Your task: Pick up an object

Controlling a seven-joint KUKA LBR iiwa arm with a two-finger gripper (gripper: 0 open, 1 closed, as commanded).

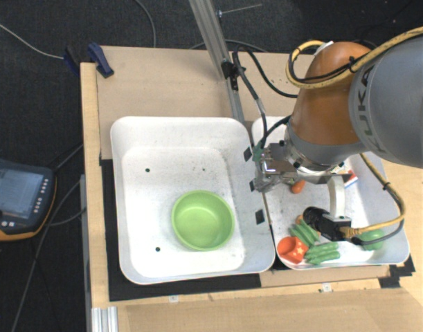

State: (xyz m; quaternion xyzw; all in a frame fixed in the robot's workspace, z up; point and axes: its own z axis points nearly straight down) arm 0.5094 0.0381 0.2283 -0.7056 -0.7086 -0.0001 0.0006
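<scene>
1. Your claw (273, 169) hangs low over the left side of the right bin (399, 249). You cannot tell whether it is released or clenched.
2. Green pods (316, 246) and an orange piece (290, 248) lie at that bin's near end. A green bowl (203, 219) sits in the left bin (128, 144).
3. This looks like the approach step. Next, centre over one thing, then descend.

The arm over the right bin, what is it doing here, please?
The arm hangs over the right bin, where green pods and an orange piece lie in its near corner. I cannot tell whether it holds anything. A green bowl sits in the left bin, away from the arm.
</scene>
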